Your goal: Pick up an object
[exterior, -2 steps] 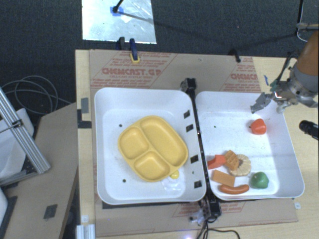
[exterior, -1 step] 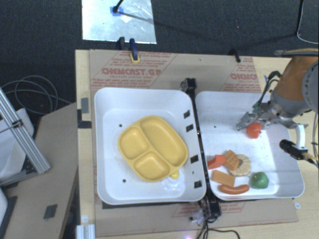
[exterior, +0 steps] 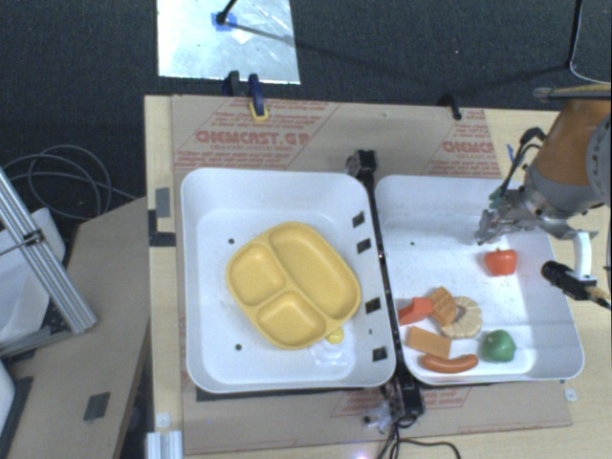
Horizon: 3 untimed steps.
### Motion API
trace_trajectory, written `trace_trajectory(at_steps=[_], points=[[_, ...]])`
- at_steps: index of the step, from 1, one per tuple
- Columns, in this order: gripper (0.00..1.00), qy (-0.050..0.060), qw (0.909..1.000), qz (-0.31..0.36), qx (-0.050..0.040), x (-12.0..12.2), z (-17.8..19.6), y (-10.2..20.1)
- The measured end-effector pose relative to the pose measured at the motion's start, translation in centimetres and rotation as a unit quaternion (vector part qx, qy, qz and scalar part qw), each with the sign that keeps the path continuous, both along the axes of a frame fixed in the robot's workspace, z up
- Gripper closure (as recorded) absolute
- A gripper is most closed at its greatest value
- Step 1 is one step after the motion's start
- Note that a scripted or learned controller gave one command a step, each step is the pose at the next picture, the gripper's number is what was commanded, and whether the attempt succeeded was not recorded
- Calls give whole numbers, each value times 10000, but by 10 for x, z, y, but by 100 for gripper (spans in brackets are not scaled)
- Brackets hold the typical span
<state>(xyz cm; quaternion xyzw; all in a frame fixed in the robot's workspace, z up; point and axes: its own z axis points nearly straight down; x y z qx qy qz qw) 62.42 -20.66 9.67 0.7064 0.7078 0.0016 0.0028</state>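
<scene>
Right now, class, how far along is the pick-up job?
Done: the gripper has reached the right bin, just above the red toy pepper. In hand: nothing shows between its fingers. Left: grasp and lift; the pepper and the other toy foods lie on the bin floor.

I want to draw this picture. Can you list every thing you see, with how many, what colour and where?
bins: 2, white, side by side on the bench
divided plate: 1, yellow, in the left bin
red toy: 1, red-orange, right bin, just below the tool
green toy: 1, green, right bin, near corner
sausage: 1, red-orange, right bin, near edge
orange and tan food pieces: a small pile, right bin
shiny sheet: 1, silver, on the floor behind the bench
arm: 1, grey and orange, from the right
tool: 1, grey, over the right bin
</scene>
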Motion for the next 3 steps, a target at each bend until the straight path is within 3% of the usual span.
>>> trace_trajectory(at_steps=[1, 2, 3], points=[[100, -12, 10000, -12, -7, -27, 87, -1], [0, 16, 10000, -6, 4, -28, 81, 0], [0, 43, 10000, 17, 12, -14, -18, 1]])
